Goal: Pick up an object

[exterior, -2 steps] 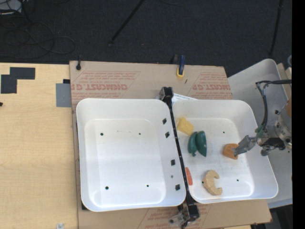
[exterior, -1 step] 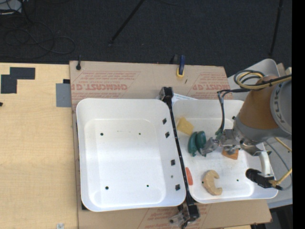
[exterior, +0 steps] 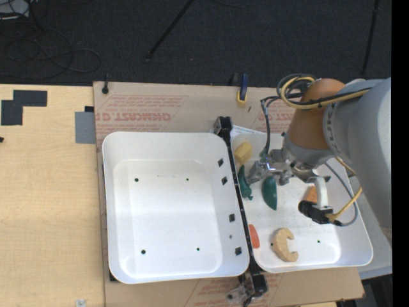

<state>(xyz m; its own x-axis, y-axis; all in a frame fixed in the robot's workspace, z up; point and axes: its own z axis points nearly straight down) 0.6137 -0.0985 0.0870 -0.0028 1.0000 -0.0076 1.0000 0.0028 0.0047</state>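
My gripper (exterior: pixel 271 171) hangs low over the middle of the right bin (exterior: pixel 348 251), under the orange band of the arm. A dark green teardrop-shaped object (exterior: pixel 270 193) lies just below it, close to or touching its tip. Left of that, a second green piece (exterior: pixel 245 184) rests against the divider. A pale yellow block (exterior: pixel 243 151) sits at the bin's far left corner. A tan crescent (exterior: pixel 285 244) lies near the front wall, and a small red-orange piece (exterior: pixel 254 236) is beside the divider. An orange object (exterior: pixel 311 194) peeks out beneath the wrist cables.
The left bin (exterior: pixel 121 171) stands beside the right one, joined by a black divider rail (exterior: pixel 233 184). The arm's body and looping cables (exterior: pixel 332 213) cover the right bin's right half. A blue-and-yellow clamp (exterior: pixel 243 88) grips the back edge of the cardboard base.
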